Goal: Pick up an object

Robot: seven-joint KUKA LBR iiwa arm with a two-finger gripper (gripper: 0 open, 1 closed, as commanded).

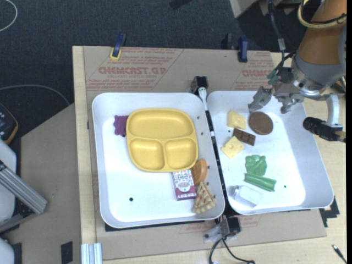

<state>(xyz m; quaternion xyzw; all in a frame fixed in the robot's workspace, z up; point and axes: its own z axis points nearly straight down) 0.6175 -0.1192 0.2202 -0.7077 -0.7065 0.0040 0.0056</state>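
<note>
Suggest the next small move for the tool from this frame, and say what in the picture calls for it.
Probably a short straight descent. The tool hangs open over the far part of the right bin, with the brown round disc almost directly beneath it and nothing between its fingers. The disc lies flat, just apart from the dark chocolate piece, so closing around it looks feasible, though the height is hard to judge.

A: Surroundings? Floor (55, 15) is dark carpet; a thin white cable (11, 7) loops at far left.

B: Bench top is a brown board (165, 65) with red print, clamped at the rear by a yellow clamp (116, 50) and a blue clamp (242, 47). Lighting even.
</note>
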